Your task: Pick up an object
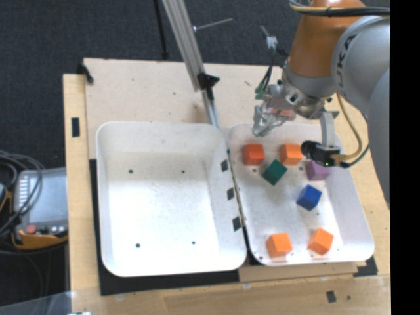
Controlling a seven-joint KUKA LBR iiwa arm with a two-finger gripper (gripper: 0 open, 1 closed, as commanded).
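The right bin (348, 195) holds several small blocks: a red-orange cube (253, 153), an orange cube (290, 153), a green cube (274, 172), a purple block (317, 170), a blue cube (308, 197), and two orange cubes at the front (279, 244) (321, 240). My gripper (266, 125) hangs over the bin's back left corner, just above and behind the red-orange cube. Nothing shows between its fingers.
The left bin (111, 176) stands beside the right one, sharing a middle wall. A slanted metal rail (187, 44) rises behind the bins. A black cable fitting (320, 153) hangs from the arm over the purple block. A device with cables (33, 209) sits off the bench's left.
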